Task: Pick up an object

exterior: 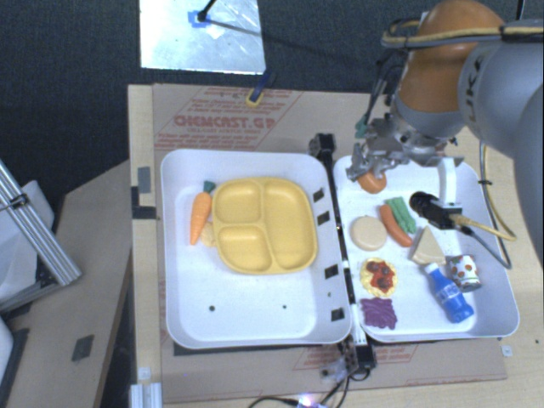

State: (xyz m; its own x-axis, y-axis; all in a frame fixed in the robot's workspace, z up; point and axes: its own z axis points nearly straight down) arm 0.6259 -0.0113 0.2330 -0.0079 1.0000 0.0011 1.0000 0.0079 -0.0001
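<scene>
My gripper [371, 170] hangs over the far left corner of the right bin [501, 313]. A small round orange piece [372, 183] sits between its fingertips and pokes out below them, so the gripper is shut on it. Nearer in the same bin lie a green piece [400, 213], an orange sausage shape [392, 225], a beige disc [369, 233], a pale cheese wedge [427, 246], a yellow round with red spots [378, 275], a purple bunch [379, 313], a blue bottle [448, 294] and a small white can [464, 270].
The left bin [183, 313] holds a yellow divided plate [259, 225] with a toy carrot [199, 216] at its left side. A black hinge strip [336, 228] runs between the two bins. The arm fills the upper right.
</scene>
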